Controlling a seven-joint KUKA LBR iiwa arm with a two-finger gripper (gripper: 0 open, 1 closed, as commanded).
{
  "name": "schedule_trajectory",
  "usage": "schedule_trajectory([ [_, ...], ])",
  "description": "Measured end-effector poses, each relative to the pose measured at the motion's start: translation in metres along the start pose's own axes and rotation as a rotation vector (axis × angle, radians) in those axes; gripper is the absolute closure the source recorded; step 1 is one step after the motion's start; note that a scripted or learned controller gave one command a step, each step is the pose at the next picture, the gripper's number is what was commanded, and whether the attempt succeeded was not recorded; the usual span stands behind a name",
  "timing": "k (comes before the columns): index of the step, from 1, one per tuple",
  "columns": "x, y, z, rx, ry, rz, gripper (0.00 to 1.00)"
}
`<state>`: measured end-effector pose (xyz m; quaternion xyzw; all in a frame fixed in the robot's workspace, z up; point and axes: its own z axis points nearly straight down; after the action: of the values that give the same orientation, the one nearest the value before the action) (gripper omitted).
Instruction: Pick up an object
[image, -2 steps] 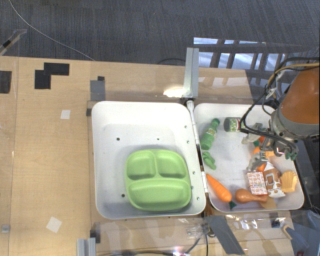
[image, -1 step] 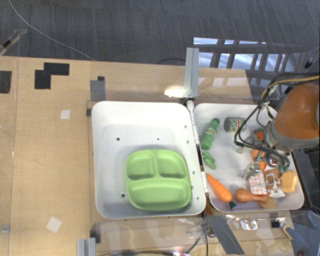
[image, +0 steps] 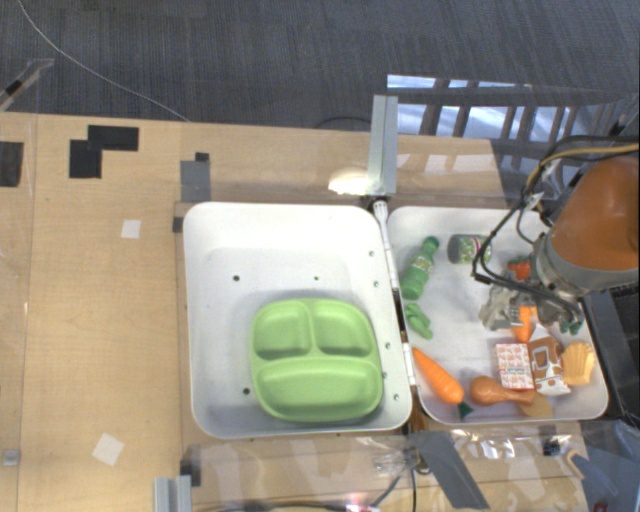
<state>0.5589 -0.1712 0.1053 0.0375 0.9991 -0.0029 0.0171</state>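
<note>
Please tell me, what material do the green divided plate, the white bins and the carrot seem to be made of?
Green divided plate: likely moulded plastic, matte to satin, with rounded compartment edges and one even colour. White bins: probably thin plastic, smooth, with soft rounded corners and faint sheen. Carrot: apparently a plastic toy, uniform bright orange with a smooth surface, though the picture is too small to be sure.

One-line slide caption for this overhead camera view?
End effector lowered among toy food in right bin; green divided plate sits in left bin.

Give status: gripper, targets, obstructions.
Gripper low in right bin, fingers unreadable. Carrot, green bottle, small cartons loose around it. Green tray sits in left bin.
</note>
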Motion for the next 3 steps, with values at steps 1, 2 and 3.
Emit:
schedule_trajectory([
  [1, -0.003, 0.018, -0.135, -0.001, 0.012, 0.121, 1.0],
  [2, -0.004, 0.019, -0.143, -0.002, 0.011, 0.116, 1.0],
  [3, -0.065, 0.008, -0.167, -0.004, 0.021, -0.036, 1.0],
])
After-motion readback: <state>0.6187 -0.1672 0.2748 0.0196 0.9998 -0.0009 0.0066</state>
